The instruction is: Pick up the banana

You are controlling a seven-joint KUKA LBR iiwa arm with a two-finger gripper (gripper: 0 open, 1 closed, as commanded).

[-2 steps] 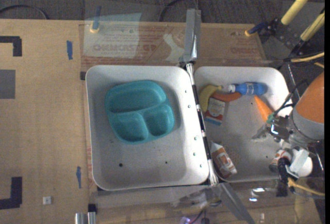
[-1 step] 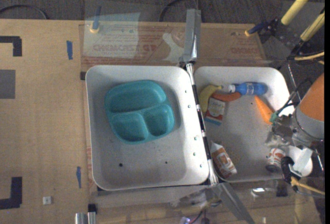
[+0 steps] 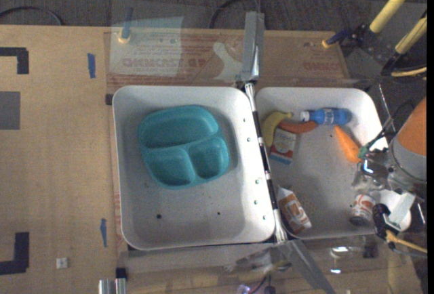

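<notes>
The yellow banana [image 3: 272, 125] lies curved at the far left of the right bin [image 3: 319, 181], against the wall shared with the left bin. A red and white packet [image 3: 285, 141] touches its right side. My gripper [image 3: 370, 175] hangs over the right bin's near right part, well to the right of the banana and closer to the camera. The grey arm with its orange band [image 3: 411, 143] comes in from the right edge. Nothing shows in the gripper's hold.
A blue bottle [image 3: 327, 116] and an orange carrot [image 3: 348, 143] lie between banana and gripper. A small can [image 3: 363, 208] stands just below the gripper, and a packet [image 3: 293, 210] lies at the near left corner. The left bin [image 3: 129, 171] holds a teal divided plate [image 3: 184, 145].
</notes>
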